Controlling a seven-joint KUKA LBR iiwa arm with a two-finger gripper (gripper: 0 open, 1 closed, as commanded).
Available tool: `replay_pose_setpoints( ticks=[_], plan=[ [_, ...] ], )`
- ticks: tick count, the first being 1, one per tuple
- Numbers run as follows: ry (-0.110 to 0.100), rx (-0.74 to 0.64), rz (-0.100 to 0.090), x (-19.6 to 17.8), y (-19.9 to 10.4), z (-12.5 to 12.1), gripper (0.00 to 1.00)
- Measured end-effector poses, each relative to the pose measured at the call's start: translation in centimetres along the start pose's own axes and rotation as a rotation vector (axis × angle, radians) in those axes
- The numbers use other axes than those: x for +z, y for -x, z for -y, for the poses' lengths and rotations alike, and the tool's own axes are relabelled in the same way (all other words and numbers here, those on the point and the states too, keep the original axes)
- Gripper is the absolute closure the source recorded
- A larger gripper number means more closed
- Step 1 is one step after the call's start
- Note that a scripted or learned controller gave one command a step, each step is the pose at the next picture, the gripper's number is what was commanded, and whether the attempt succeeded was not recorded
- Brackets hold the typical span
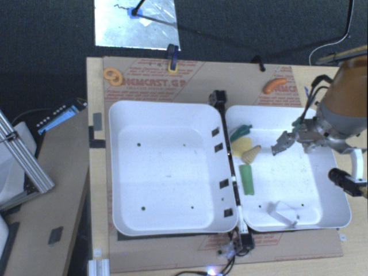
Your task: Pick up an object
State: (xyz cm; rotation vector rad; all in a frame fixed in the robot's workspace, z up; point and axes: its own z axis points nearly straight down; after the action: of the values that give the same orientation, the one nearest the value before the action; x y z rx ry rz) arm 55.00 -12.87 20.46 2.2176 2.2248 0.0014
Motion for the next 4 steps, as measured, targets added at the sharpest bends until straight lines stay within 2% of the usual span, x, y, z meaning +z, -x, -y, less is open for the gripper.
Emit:
replay_pose_setpoints(
  ticks=[1,2,3,4],
  plan=[
    [-0.002,-0.004,0.000,11.5,-1.1,-5.0,0.00],
    [0.003,-0.004,0.000,12.0,-4.2,-6.4,0.00],
    [0.005,-0.002,0.000,10.9,-4.1,-6.4,1.00],
    [0.018,-0.010,-0.001,-4.1,-11.2,-9.7,1.00]
  ],
)
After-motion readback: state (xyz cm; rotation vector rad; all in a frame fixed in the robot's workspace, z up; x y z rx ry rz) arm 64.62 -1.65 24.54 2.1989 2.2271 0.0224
